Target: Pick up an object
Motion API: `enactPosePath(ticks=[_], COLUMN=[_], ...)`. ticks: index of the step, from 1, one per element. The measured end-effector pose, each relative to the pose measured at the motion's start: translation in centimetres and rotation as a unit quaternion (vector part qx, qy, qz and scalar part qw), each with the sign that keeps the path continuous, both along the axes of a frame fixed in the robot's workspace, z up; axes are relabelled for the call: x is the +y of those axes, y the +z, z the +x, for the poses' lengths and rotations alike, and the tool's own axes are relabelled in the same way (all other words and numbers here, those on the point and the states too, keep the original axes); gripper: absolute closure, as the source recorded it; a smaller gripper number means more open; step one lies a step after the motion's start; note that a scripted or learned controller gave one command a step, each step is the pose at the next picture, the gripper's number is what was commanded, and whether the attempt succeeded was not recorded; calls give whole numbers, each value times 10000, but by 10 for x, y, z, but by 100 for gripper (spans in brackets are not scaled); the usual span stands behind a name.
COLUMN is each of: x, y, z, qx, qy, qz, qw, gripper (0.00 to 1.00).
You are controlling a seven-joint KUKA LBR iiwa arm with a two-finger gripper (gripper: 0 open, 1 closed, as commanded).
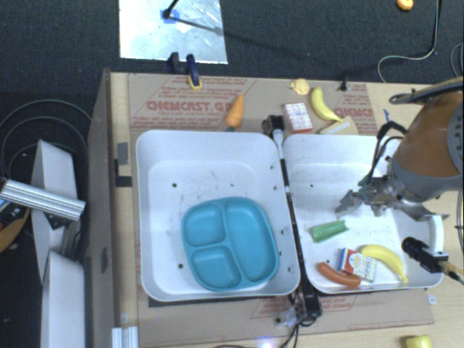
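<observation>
end effector (pixel 357 201) above right bin | green object (pixel 328 230) just below-left (apart)

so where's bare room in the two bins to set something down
Left white bin: bare strip behind the blue divided plate. Right white bin: bare back-left floor. Crowded at its front: green cylinder, red sausage, small carton, yellow banana, with the gripper above.

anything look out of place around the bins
Yes: several toy foods lie on the bench behind the bins rather than in them: a carrot, a banana and a small box. An orange ball sits away on the dark floor.
</observation>
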State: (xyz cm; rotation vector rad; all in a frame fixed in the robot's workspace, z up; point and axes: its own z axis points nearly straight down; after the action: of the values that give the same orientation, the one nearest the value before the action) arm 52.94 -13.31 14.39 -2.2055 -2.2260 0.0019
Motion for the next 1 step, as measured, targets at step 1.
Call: enactPosePath(ticks=[1], x=[48], y=[-47], z=[-14], qx=[-14], qy=[-8], qz=[-7], qw=[10000], gripper=[0])
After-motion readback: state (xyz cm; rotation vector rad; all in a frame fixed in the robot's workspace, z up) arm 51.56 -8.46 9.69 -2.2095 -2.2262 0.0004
